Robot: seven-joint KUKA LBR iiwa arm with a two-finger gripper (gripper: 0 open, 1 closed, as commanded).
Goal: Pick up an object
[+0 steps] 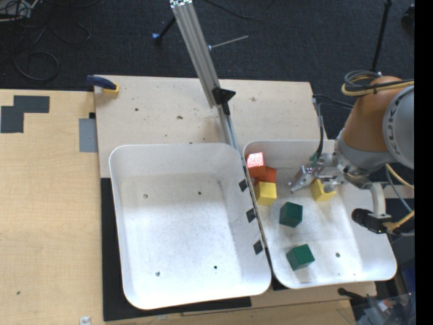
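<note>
The right bin [379, 266] holds several blocks. A red-orange block [261, 170] and a yellow block [266, 192] lie against its left wall. A dark green cube [291, 214] sits mid-bin and a lighter green cube [300, 256] lies nearer the front. A second yellow block [324, 190] lies at the back right. My gripper [314, 177] hangs low over the back of this bin, directly beside that second yellow block and touching or nearly touching it. The view is too small to show whether the block is in its grasp.
The left bin [135, 181] is wide and shallow. A slanted aluminium post [200, 53] rises from the divider between the bins. Black clips [251, 214] line that divider. The arm's orange band [369, 124] looms over the right bin's back right corner.
</note>
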